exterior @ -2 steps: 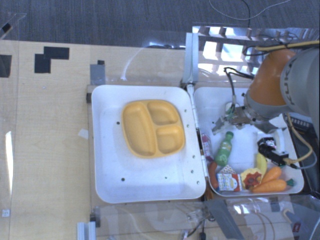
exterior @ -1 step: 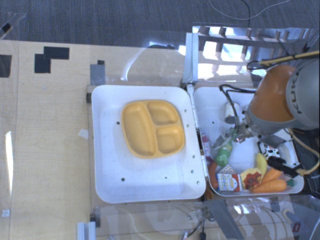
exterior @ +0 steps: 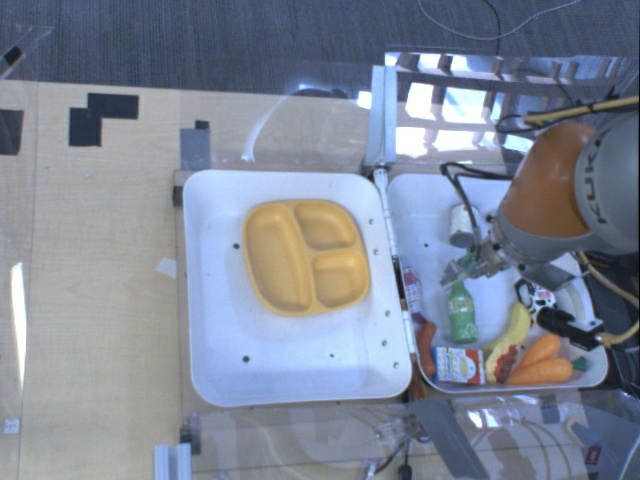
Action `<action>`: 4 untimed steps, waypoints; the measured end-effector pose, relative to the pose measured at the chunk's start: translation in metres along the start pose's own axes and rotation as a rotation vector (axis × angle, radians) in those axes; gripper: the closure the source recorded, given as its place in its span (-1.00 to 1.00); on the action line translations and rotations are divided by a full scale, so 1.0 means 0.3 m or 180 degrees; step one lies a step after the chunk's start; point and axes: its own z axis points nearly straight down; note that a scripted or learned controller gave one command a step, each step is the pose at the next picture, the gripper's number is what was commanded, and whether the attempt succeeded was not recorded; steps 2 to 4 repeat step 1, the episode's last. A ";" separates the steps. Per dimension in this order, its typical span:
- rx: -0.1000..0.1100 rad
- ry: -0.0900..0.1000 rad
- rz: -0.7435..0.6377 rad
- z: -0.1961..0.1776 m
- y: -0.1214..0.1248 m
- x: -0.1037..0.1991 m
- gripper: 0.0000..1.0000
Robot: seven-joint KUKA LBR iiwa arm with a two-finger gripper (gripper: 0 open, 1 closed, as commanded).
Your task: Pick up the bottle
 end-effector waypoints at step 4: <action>0.0049 0.0010 0.0614 -0.403 0.180 0.059 1.00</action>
